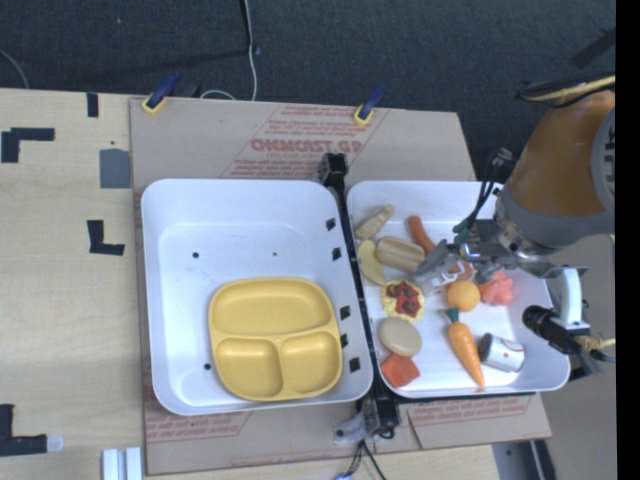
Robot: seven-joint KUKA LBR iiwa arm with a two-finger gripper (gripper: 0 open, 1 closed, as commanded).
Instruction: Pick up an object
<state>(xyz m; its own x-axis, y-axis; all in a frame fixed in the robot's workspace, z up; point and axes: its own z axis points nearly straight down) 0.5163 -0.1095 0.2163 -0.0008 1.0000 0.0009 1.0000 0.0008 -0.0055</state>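
A: Where was the arm (565, 158)?

B: At the right edge of the frame, grey with its orange band, reaching down over the right bin (540, 363). The gripper (452, 258) sat above the middle of that bin, dark metal parts pointing toward frame left.

A: Fingers apart or together?

B: I could not tell; they blurred into the clutter beneath. Nothing showed plainly between them.

A: What lay in that bin?

B: A heap of toy food. A hot dog bun (399, 253) lay left of the gripper, with a pale bottle-shaped piece (373, 223) above it and a small red-orange sausage (421, 235) beside that. Just under the gripper sat a round orange fruit (462, 295), touching or nearly touching a pink piece (497, 289) to its right. A yellow tart with red topping (403, 298) lay lower left of the fruit, a tan round cookie (400, 337) below it, and a red wedge (400, 370) at the bin's bottom edge. A carrot (465, 351) slanted toward the lower right, next to a silver can (502, 353) on its side.

A: And the other bin?

B: The left bin (180, 218) held a yellow divided plate (275, 337), in its lower half. Both bins rested on a cardboard sheet (290, 143) clipped at the top of the frame.
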